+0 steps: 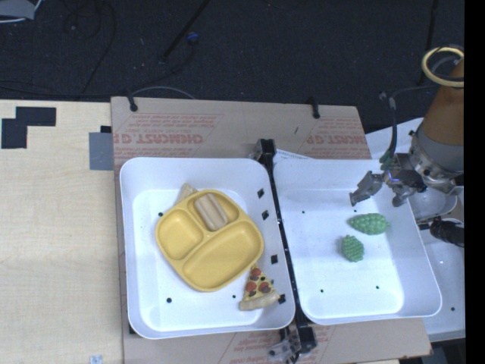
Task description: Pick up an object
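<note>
Far off to the gripper's left sits the left bin point(144, 196), and in it a yellow divided plate point(210, 241) with a hot dog point(211, 210) lying in its upper compartment. Just below the plate's lower right edge, a pizza slice point(258, 290) rests on the bin floor. Across the divider, in the right bin point(326, 279), a round green bumpy piece point(352, 248) lies below and slightly left of the gripper, and a longer green bumpy piece point(368, 223) sits just above it, close under the fingers. The gripper point(383, 192) hovers over the bin's upper right, fingers spread apart, nothing between them.
</note>
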### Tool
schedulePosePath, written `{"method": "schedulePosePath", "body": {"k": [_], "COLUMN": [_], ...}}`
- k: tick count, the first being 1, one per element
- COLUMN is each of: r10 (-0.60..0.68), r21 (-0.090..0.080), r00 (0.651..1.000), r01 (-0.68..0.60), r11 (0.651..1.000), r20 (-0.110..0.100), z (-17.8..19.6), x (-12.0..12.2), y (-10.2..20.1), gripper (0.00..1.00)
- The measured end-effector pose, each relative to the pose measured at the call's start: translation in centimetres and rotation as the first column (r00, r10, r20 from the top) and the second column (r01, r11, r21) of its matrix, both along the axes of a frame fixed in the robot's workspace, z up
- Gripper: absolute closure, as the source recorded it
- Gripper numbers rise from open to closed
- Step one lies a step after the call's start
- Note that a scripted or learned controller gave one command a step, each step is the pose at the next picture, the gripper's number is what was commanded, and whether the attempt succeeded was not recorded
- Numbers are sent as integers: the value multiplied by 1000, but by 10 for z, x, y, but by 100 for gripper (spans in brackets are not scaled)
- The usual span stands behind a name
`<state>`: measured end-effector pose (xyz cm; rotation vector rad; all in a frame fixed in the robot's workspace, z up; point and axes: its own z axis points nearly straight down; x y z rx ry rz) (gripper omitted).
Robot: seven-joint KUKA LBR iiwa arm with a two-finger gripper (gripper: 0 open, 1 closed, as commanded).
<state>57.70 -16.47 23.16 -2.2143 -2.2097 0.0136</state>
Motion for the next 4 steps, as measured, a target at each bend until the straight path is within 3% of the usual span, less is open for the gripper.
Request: {"method": "schedulePosePath", "body": {"k": [1,4], "r10": [2,5], "r21": [-2,-1], "r00": [1000,1000], "r01": [-2,-5], "r11": [1000,1000], "r20": [12,11], "z": [7,-137], "x": [2,8], "y": [0,6], "gripper": [0,0]}}
